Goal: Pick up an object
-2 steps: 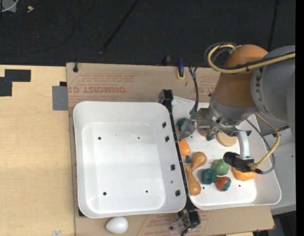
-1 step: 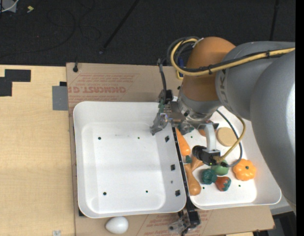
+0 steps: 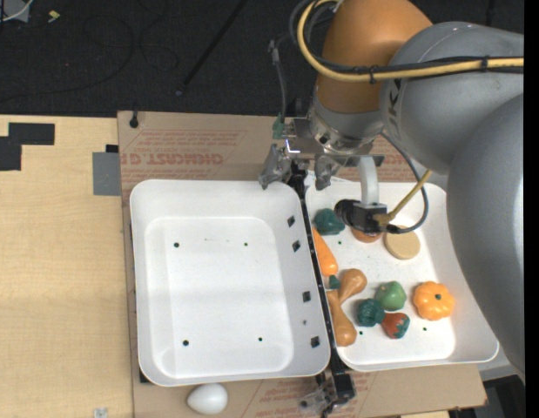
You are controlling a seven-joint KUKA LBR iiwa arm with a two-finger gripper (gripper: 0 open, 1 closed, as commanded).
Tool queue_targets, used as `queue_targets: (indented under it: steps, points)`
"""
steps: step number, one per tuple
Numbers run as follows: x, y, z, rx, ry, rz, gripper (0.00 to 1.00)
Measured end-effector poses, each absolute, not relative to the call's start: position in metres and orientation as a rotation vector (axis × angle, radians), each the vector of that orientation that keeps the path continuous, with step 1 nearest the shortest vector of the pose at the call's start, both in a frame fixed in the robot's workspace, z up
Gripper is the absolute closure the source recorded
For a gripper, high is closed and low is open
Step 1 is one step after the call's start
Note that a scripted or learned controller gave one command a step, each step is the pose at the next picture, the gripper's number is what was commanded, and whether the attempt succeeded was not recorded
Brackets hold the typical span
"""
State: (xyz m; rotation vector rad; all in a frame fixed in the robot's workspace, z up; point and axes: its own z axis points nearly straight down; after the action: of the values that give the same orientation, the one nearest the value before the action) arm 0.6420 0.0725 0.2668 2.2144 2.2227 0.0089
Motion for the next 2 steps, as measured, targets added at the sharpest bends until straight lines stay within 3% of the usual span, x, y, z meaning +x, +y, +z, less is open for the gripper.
queue_targets:
  steps: [1,2]
  points:
    - [0.623,0.135,0.251,2.219,2.230,-0.005,0.00]
    - [0.613,0.247,0.243,2.214,2.237,-0.001,0.00]
